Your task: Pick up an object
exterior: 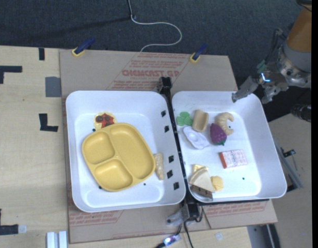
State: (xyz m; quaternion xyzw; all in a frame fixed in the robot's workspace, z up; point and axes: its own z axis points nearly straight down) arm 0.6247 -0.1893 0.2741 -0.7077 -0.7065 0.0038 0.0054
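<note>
From above, the claw (240, 94) hangs over the far right corner of the right bin (267, 138), and I cannot tell how it is set. Inside that bin lie a purple toy (217, 134), a croissant (225, 120), a green toy (184, 119), a red and white box (233, 158) and a sandwich (201, 180). The left bin (76, 112) holds a yellow tray (117, 155).

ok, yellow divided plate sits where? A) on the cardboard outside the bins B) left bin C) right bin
B: the yellow divided plate lies flat inside the left bin, while the small food items such as the purple piece are in the right bin.
</note>
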